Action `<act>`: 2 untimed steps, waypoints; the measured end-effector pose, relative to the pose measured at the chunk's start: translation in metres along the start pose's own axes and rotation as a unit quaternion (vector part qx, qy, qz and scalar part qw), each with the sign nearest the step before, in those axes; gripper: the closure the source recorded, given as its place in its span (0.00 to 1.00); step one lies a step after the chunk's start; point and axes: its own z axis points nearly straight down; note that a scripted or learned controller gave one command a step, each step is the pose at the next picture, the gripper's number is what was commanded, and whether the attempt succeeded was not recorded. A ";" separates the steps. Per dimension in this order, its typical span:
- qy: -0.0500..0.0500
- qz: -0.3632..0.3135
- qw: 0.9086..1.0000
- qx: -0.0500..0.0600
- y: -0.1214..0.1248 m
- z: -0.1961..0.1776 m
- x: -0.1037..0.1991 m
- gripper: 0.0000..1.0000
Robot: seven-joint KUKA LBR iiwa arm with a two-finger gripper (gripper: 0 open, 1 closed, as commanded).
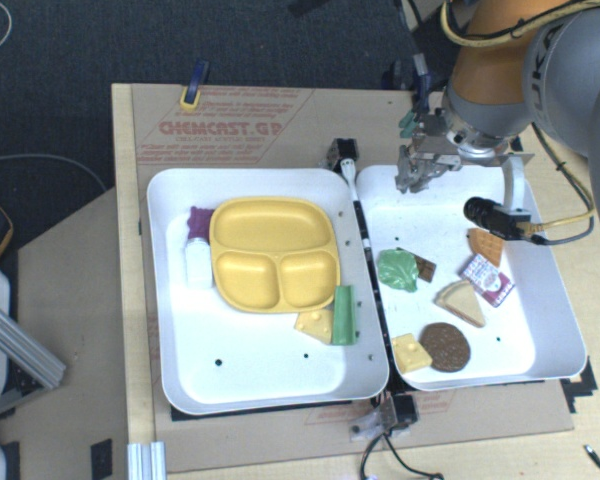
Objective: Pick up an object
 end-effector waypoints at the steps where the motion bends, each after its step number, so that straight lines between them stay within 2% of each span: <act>1: -0.001 0.000 1.000 -0.002 0.002 -0.004 0.042 1.00; 2: -0.001 0.003 1.000 0.000 -0.002 -0.005 0.035 1.00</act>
